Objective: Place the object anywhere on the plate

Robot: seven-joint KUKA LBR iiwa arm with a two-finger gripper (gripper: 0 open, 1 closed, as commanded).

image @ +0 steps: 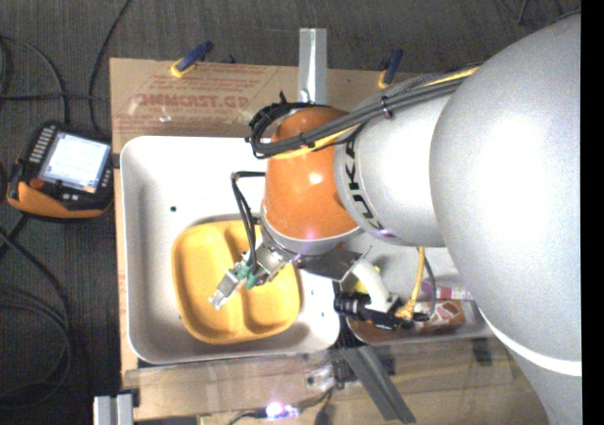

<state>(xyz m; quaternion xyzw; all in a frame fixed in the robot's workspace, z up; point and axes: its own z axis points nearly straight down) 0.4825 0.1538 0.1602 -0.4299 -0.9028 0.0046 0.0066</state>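
A black-and-orange handheld control pendant with a lit screen (pixel 61 171) lies on the dark floor at the far left, well apart from the work. Next to it stands the bench with its shallow white plastic bin (pixel 142 225). A yellow divided plastic plate (pixel 196 267) lies in the near half of that bin.

The pincer (pixel 224 293) hangs low over the middle of the plate, by the ridge between its compartments. I cannot tell whether it is wide or narrow; it is too small and blurred. A greenish speck (pixel 246 272) sits just behind its tip. This may be the object or part of the tool, and the view does not settle it.

Above the pincer, the arm's orange band (pixel 302 192) covers the bin's right side. Further right, a brownish item (pixel 445 312) peeks out from under the arm.

If the object is in hand, the main risk is a release onto the ridge. It could then tip or roll over the yellow rim into the bin. A release from too high would make this worse. If nothing is in hand, the move achieves nothing.
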